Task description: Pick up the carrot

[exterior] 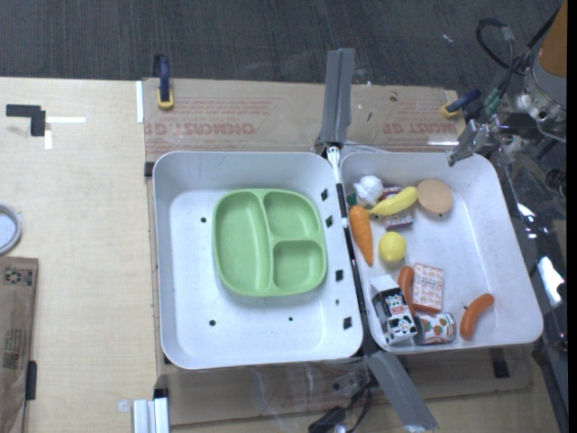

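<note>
Hovering: claw [469, 141] above right bin's [509, 242] far corner | grip unreadable | carrot [361, 234] well apart

The arm [552, 52] is cut off by the right edge, and its hand [471, 141] is too small to read.

Two white bins sit side by side. The left bin [180, 269] holds a green divided plate [269, 241]. In the right bin [505, 269], the carrot [361, 233] lies along the left wall, just beside a banana [395, 203] and a lemon [392, 246]. The gripper [475, 138] hangs over the right bin's far right corner, well apart from the carrot.
</note>
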`<action>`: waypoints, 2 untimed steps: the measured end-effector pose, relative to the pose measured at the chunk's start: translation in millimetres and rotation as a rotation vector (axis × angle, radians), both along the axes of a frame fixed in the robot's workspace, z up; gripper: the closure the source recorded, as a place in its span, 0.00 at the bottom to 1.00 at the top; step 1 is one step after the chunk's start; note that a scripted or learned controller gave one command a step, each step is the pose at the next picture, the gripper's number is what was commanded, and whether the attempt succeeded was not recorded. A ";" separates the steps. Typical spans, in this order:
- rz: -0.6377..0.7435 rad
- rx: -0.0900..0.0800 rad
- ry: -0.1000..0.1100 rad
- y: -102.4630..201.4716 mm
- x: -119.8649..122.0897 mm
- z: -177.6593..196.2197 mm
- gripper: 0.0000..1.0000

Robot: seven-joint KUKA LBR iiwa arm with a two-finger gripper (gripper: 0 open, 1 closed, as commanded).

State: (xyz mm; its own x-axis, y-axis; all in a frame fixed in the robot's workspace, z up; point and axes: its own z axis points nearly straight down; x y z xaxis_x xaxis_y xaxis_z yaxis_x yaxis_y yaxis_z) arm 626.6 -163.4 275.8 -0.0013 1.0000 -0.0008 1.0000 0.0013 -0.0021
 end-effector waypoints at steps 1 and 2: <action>0.195 0.001 0.001 56.3 -63.1 -114.6 0.00; 0.190 0.001 0.000 54.8 -62.6 -105.7 1.00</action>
State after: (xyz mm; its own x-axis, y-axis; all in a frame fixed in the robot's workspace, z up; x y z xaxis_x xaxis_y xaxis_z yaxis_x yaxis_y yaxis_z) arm 563.9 -108.6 170.1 -0.1905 0.9817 -0.0001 0.9817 0.1905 -0.0021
